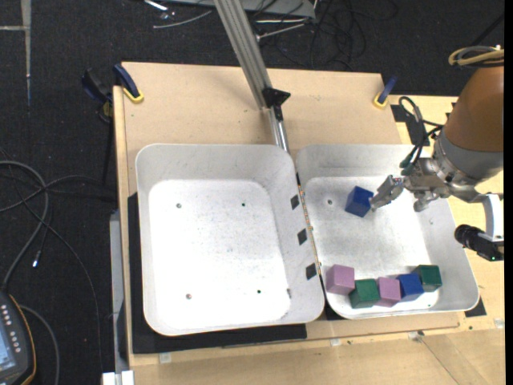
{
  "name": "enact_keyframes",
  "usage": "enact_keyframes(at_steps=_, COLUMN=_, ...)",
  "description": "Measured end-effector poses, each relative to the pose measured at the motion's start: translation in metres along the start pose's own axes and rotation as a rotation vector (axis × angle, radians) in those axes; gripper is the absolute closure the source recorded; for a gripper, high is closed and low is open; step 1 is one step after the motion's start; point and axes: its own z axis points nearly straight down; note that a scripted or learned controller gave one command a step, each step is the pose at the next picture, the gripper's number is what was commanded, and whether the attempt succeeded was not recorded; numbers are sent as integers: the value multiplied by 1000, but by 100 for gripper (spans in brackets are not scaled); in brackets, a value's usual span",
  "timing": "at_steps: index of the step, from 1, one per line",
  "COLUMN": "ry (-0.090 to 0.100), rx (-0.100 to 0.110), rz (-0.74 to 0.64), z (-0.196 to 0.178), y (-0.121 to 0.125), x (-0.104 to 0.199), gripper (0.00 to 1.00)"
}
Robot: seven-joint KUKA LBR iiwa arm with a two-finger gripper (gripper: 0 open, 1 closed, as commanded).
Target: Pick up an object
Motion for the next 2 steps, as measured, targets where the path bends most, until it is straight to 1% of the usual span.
enact_keyframes(at_steps=1, ry=-1, rx=-1, rz=-3, z=114, y=39, x=12, gripper=0)
enact_keyframes(at_steps=2, ry=-1, rx=-6, rz=-5, z=110, y=88, x=28, gripper=0)
